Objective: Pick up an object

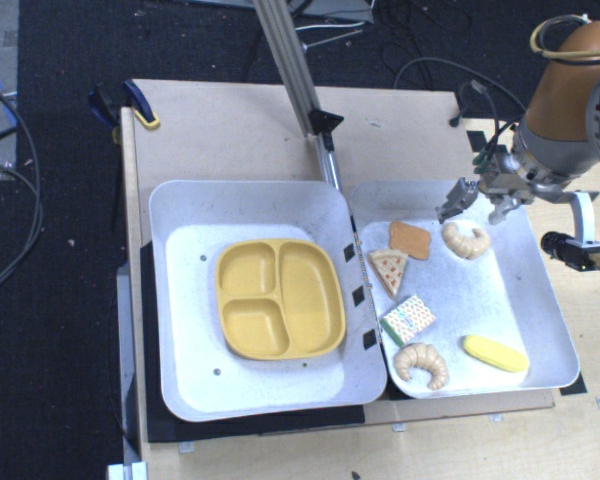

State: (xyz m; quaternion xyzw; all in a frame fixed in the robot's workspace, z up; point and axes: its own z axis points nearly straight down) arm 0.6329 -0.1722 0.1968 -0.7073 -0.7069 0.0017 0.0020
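My gripper (477,203) hangs over the far part of the right bin (540,298), its two fingers spread apart with nothing between them. Just below it lies a pale croissant (465,240). To the croissant's left sits an orange toast slice (410,239), with a pizza wedge (388,269) beneath that. A patterned cracker block (409,318) lies mid-bin. A second croissant (423,363) and a yellow banana-shaped piece (495,353) rest near the front edge.
The left bin (180,268) holds a yellow three-compartment plate (280,298). A slanted metal pole (290,53) rises behind the bins. The arm's orange-banded body (570,78) stands at the far right, with a black fitting (570,248) beside the right bin.
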